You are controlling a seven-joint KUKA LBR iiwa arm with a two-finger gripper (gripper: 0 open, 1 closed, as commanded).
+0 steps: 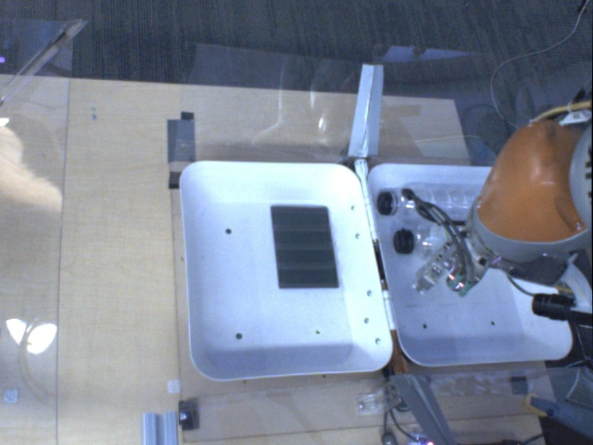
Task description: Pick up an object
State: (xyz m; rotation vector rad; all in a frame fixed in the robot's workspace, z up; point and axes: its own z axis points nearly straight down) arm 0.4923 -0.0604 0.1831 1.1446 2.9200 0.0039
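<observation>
Camera view looks down on a pale wooden desk (111, 276) with two white bins. The pincer (449, 269) hangs low inside the right bin (491, 336), under the grey arm (537, 193) with its orange band, cables trailing around the wrist. Whether the pincer is spread or pressed together I cannot tell; the tip is a tangle of metal and wire from this angle, and nothing can be made out between it.

Two small dark round objects lie just beyond the pincer toward the bins' shared wall: one black knob (404, 241) close beside it, and another dark piece (387, 205) a little further up, near the bin's top corner. A flat dark slatted rectangle (304, 246) lies well apart from the pincer, in the middle of the left bin (222, 313).

By my reading, the step in hand is the descent onto a target in the right bin, with no grasp yet confirmed. The next move likely calls for centring over one of the small dark pieces and closing squarely on it before lifting; both look small and rounded, so a slip seems possible.

No brand, label or writing is legible anywhere.
</observation>
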